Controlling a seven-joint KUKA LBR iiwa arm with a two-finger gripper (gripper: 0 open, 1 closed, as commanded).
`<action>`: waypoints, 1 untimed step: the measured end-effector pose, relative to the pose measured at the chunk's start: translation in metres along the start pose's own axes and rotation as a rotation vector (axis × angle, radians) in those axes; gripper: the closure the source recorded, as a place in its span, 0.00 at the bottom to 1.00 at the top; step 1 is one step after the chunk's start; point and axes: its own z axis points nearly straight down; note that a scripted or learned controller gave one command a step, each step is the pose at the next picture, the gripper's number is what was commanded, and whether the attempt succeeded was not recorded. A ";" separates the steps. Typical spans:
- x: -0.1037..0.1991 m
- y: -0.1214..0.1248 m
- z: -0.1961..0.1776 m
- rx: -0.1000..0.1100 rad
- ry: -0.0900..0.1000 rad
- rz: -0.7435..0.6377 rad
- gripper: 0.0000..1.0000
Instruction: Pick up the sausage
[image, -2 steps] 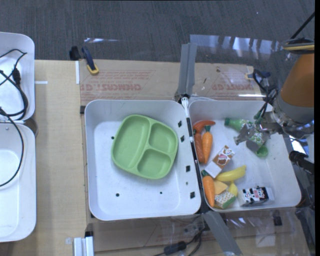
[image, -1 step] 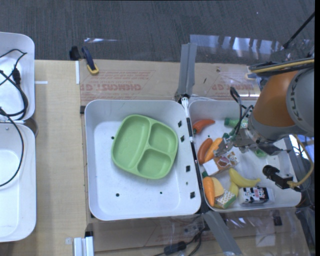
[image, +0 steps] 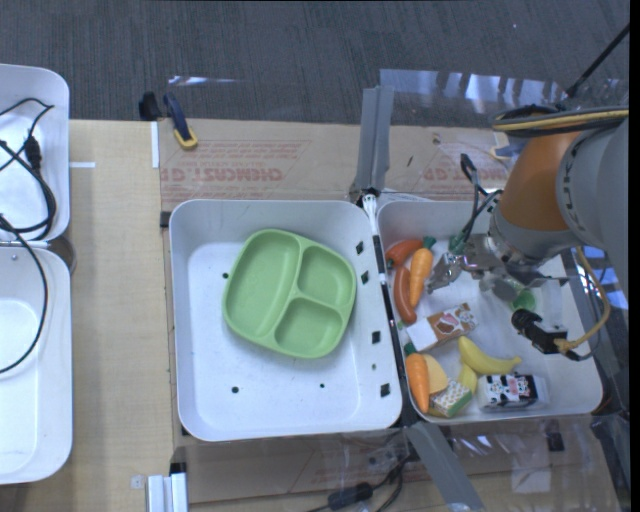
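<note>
The sausage (image: 402, 292) is a reddish-brown curved piece lying along the left wall of the right bin (image: 590, 385). An orange carrot (image: 420, 272) rests against it, and a second reddish piece (image: 402, 249) lies just above. My gripper (image: 446, 270) hangs over the right bin's upper middle, just right of the carrot and slightly apart from the sausage. Its silver fingers look open, with nothing between them.
The right bin also holds a small brown carton (image: 450, 322), a banana (image: 486, 357), a second carrot (image: 417, 378), a black-and-white carton (image: 508, 390) and a green piece (image: 524, 298). A green divided plate (image: 290, 292) lies in the left bin (image: 200, 390).
</note>
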 end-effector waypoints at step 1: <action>0.020 -0.032 0.005 0.003 0.001 0.162 0.00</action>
